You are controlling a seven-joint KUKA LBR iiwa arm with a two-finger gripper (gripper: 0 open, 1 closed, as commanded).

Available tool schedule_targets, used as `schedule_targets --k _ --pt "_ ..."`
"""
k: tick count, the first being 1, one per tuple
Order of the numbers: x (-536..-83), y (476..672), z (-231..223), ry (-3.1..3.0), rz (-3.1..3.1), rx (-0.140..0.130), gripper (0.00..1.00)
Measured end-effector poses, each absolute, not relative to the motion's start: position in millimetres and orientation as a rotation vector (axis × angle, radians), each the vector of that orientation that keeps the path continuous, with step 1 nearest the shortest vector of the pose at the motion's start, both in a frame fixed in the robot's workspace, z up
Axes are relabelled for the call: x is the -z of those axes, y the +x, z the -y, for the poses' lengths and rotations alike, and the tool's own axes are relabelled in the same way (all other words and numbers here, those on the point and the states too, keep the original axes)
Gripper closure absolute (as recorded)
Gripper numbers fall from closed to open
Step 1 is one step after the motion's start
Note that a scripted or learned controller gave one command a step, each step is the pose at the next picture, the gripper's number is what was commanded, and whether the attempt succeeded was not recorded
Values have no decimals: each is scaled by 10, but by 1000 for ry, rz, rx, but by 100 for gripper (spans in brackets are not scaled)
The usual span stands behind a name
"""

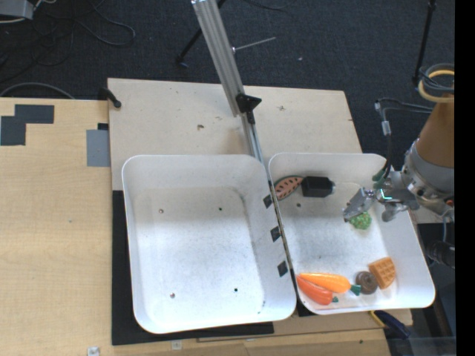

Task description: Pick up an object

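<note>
Right bin [415, 273], far-right side | gripper [373, 206] hung over the green toy [361, 220], which lay just below-left of its tips | fingers apart, nothing clamped | I judged a short descent sufficed.

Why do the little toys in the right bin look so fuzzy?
Camera view: soft and grainy all over, so the green toy by the gripper and the orange carrot toy lack crisp edges; even lighting, faint shadows, no strong glare on the white bins.
</note>
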State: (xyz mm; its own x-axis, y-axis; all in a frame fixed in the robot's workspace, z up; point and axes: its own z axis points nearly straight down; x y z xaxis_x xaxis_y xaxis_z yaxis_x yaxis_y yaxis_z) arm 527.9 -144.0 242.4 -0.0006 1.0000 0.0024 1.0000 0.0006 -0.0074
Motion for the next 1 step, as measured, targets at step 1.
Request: schedule_targets --k 1 --pt "-2444 5285 1451 -2222 2218 -2 0"
